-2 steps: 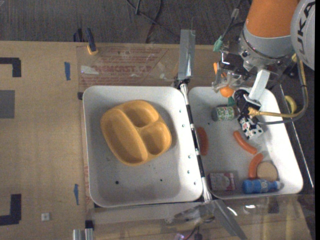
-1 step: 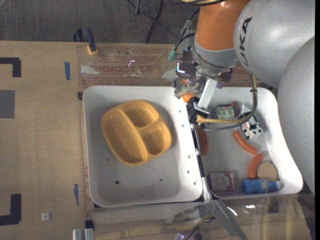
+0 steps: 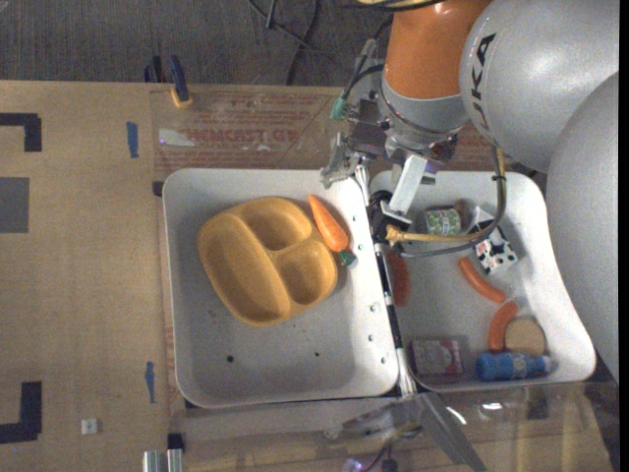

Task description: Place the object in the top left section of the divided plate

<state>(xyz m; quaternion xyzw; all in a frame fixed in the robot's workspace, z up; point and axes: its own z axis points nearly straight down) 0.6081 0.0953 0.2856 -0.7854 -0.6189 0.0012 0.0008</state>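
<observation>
Toy carrot [image 3: 330, 225] lying against the right rim of the yellow divided plate [image 3: 267, 260] in the left white bin [image 3: 285, 362]. Gripper [image 3: 339, 170] above that bin's upper right corner; jaw state impossible to tell. Cardboard-covered bench [image 3: 79, 264], blue tape marks [image 3: 131, 139], dark floor and cables beyond.

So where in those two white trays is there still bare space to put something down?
The left bin has open floor below the yellow divided plate and a strip along its left wall. The plate's sections look bare; the carrot lies at its upper right rim. The right bin is crowded, with only its middle floor bare.
</observation>
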